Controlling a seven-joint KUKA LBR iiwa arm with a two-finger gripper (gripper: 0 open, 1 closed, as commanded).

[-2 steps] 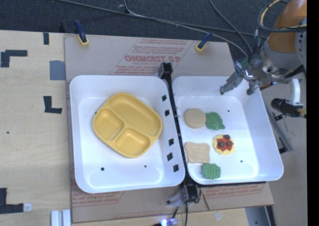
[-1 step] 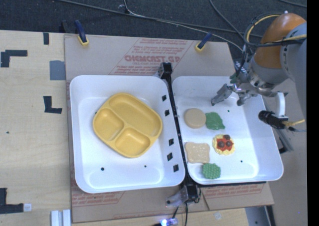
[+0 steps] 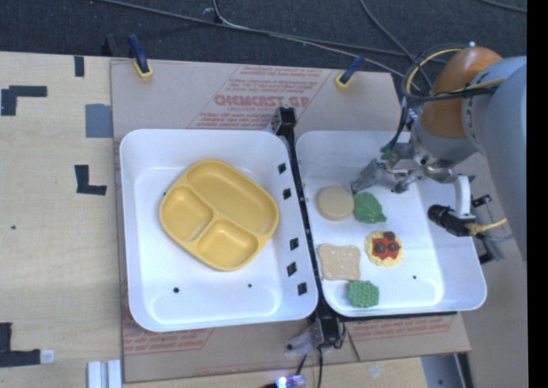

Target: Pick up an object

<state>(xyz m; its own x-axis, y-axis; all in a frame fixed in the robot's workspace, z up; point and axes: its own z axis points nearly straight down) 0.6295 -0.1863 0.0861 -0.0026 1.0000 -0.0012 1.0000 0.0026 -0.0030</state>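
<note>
The right bin [image 3: 428, 288] holds several toy foods. A round tan cookie [image 3: 335, 203] and a green leaf piece [image 3: 369, 208] lie near its middle. In front of them are a toast slice [image 3: 339, 261], a small yellow pizza with red dots [image 3: 384, 248] and a bumpy green piece [image 3: 363, 294]. My gripper [image 3: 378, 185] hangs over the back half of this bin, just behind the green leaf piece. Its fingers are spread open and nothing sits between them.
A yellow divided plate [image 3: 219, 213] lies in the left bin [image 3: 150, 292]. A black divider [image 3: 295, 223] runs between the bins. The grey arm with its orange band [image 3: 458, 91] comes in from the right, over the right bin's far corner.
</note>
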